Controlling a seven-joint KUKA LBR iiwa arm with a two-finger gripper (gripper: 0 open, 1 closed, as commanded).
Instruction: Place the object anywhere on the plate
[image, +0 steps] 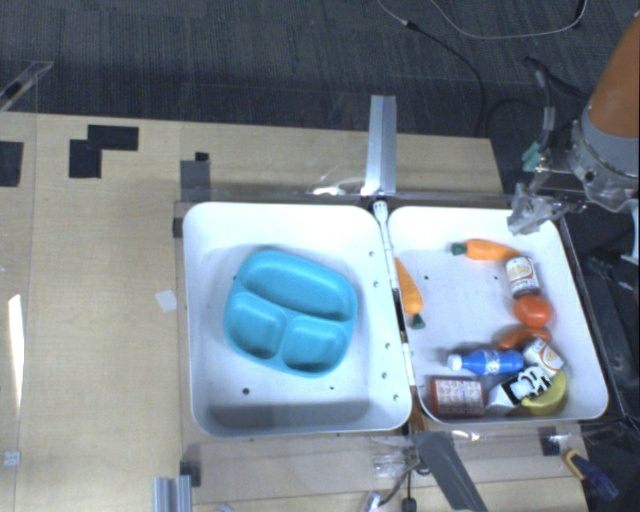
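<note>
Over right bin (575, 300), gripper (532, 212)

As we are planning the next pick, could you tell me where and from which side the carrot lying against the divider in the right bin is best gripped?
Grip the carrot across its thick orange middle, coming straight down. It lies flat, lengthwise against the right bin wall, so one finger has little room there; closing near the tapered green tip would likely slip.
</note>
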